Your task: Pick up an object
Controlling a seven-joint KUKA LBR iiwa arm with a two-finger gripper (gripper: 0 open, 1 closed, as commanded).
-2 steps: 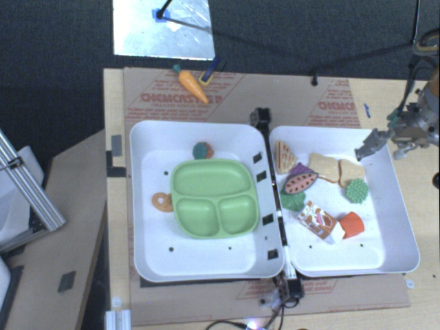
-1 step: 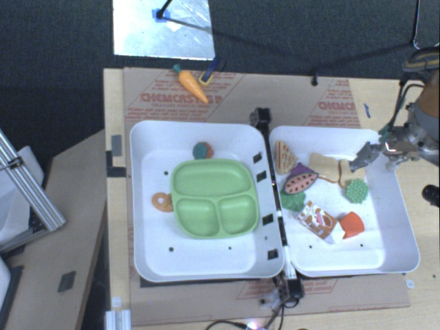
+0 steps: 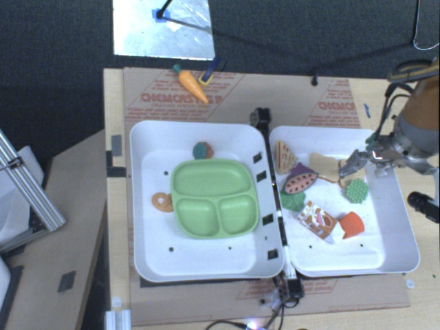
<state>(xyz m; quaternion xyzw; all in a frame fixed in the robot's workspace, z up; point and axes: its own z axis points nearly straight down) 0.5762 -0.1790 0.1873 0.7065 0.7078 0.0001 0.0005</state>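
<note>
Fingers (image 3: 357,165) hover just above green ball (image 3: 356,191) (right bin).

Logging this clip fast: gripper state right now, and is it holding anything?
Gripper: over the right bin, just above the green spiky ball; open or shut cannot be told, nothing seen held.
</note>
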